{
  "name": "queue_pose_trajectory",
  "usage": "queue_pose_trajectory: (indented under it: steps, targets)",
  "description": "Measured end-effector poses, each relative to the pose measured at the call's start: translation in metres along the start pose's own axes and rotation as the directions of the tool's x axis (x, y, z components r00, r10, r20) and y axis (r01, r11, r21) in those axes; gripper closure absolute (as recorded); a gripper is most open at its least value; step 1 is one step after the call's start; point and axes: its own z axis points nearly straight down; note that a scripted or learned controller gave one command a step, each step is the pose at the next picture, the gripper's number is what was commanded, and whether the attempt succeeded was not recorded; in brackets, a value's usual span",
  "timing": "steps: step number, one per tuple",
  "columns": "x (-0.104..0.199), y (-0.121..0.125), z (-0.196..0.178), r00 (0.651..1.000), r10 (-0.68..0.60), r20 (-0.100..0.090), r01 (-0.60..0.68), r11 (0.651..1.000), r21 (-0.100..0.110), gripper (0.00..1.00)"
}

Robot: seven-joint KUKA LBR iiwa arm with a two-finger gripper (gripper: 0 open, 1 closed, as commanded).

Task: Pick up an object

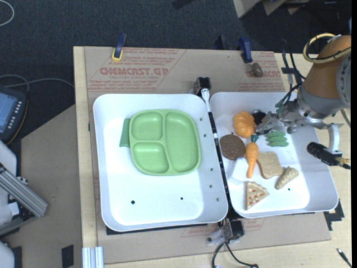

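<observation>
Brown bench (pixel 167 66) bears two white bins (pixel 111 149) above dark carpet (pixel 67 15).

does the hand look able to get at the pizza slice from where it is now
Probably yes. The hand hovers in the right bin near the green item, and the pizza slice lies flat at the near side with nothing on top. The carrot and toast sit close by but apart from it.

Your inventory: desk (pixel 167 63), brown board, red lettering. Yellow clamp (pixel 117 50) on far edge, blue clamp (pixel 244 49) beside it further right. Dark carpet (pixel 83 10) around. Screen device (pixel 10 113) at left edge.
</observation>
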Motion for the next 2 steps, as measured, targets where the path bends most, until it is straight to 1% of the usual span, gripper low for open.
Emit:
queue_pose_trajectory:
  steps: [1,2]
  targets:
    - [0.000,0.003,-0.016,1.000,-0.001,0.002,0.001,1.000,-0.009,1.00]
    - [-0.008,0.010,-0.065,1.000,0.002,0.008,-0.002,1.000,-0.001,1.00]
